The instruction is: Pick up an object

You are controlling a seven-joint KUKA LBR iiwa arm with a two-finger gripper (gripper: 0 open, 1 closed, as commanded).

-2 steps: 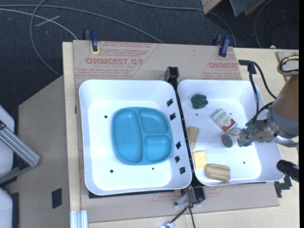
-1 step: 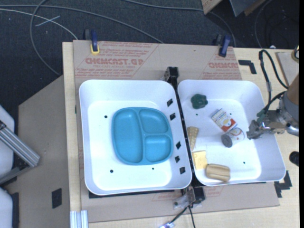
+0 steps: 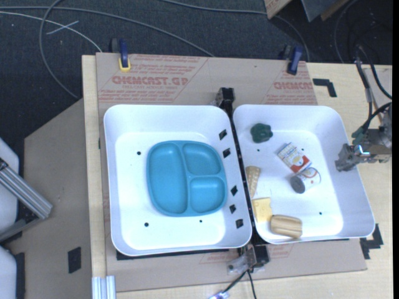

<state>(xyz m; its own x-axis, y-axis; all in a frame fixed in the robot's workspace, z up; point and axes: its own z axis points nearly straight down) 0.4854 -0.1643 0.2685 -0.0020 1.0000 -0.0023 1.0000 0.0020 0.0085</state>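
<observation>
Bright, even light from above. Strong white shine on the two bins (image 3: 118, 167), almost too bright along the rims. Soft, short shadows under the blue tray (image 3: 186, 177). Dark, dim floor (image 3: 50, 61) at the top. A bit fuzzy all over, small things grainy. Slightly bent lines near the edges.

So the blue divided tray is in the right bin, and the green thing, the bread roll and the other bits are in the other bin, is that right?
Not quite. The camera view shows the blue tray in the left bin, not the right. The green thing, the bread roll and the other bits are in the right bin.
</observation>
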